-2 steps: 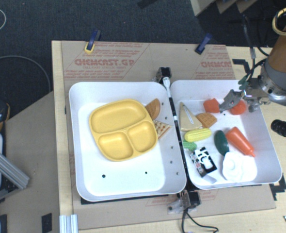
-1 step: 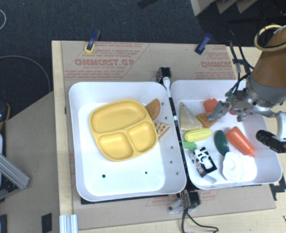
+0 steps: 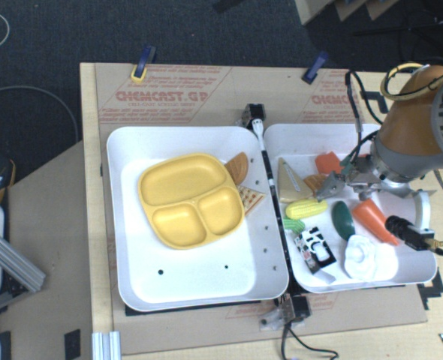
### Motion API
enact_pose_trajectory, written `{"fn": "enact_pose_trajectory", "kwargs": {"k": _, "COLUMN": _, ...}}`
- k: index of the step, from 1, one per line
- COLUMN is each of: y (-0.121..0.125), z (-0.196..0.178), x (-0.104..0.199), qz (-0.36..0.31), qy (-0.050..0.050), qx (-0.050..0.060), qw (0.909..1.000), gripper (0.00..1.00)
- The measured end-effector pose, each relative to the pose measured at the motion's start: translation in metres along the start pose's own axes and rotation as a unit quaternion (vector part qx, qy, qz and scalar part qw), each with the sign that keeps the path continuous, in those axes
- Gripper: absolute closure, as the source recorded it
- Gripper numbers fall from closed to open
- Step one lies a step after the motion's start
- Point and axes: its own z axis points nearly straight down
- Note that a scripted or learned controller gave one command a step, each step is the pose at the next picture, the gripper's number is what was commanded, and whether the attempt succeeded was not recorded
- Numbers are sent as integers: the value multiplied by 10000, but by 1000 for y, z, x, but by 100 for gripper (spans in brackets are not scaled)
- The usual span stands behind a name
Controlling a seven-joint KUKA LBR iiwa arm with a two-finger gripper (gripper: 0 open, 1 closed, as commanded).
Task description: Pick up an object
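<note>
My gripper (image 3: 343, 180) hangs low over the middle of the right bin (image 3: 311, 132), at the end of the grey arm with the orange band (image 3: 411, 122). An orange block (image 3: 327, 162) lies just to its left, and an orange carrot (image 3: 373, 217) and a dark green piece (image 3: 343, 220) lie just in front of it. Further left are a yellow corn cob (image 3: 305, 208) and a beige wedge (image 3: 289, 177). A white lump (image 3: 360, 257) and a black-and-white item (image 3: 315, 247) rest near the front wall.
The left bin (image 3: 124, 223) holds a yellow divided plate (image 3: 190, 199), with a brown piece (image 3: 238, 167) and a waffle-like piece (image 3: 250, 199) at its right side. Clamps (image 3: 140, 64) sit on the cardboard at the back.
</note>
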Motion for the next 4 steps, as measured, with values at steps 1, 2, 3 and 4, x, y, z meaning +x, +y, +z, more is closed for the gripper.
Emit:
{"fn": "enact_pose_trajectory", "kwargs": {"k": 1, "y": 0, "z": 35, "x": 1, "qz": -1, "qy": 1, "qx": -2, "qw": 10000, "gripper": 0}}
{"fn": "enact_pose_trajectory", "kwargs": {"k": 2, "y": 1, "z": 23, "x": 0, "qz": 8, "qy": -3, "qx": -18, "qw": 10000, "gripper": 100}}
{"fn": "enact_pose_trajectory", "kwargs": {"k": 3, "y": -4, "z": -38, "x": 1, "qz": -3, "qy": -13, "qx": -42, "qw": 10000, "gripper": 100}}
{"fn": "enact_pose_trajectory", "kwargs": {"k": 4, "y": -6, "z": -102, "x": 1, "qz": -10, "qy": -16, "qx": -53, "qw": 10000, "gripper": 100}}
